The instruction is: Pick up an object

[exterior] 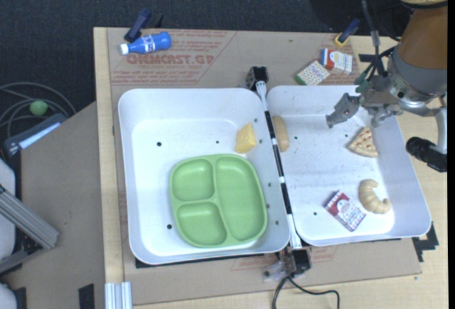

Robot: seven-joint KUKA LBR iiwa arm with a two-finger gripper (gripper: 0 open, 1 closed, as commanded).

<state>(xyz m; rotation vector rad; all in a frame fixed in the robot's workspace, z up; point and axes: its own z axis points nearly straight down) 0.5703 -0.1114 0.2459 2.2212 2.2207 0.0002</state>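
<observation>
My gripper [356,116] hangs over the back of the right bin [313,105], open, with nothing between its fingers. One grey finger [339,112] points left. A pizza slice [364,143] lies just below and to the right of the gripper, apart from it. Nearer the front lie a croissant [374,196] and a red and white packet [345,210]. A pale bun [280,133] rests against the right bin's left wall. In the left bin [142,158] sit a yellow wedge [246,138] and a green divided plate [216,199].
On the bench behind the bins lie a blue and white bottle [146,43] and two small printed packets [313,73] [338,59]. A black clamp [257,77] sits where the bins meet. The arm's orange band [426,30] rises at the right.
</observation>
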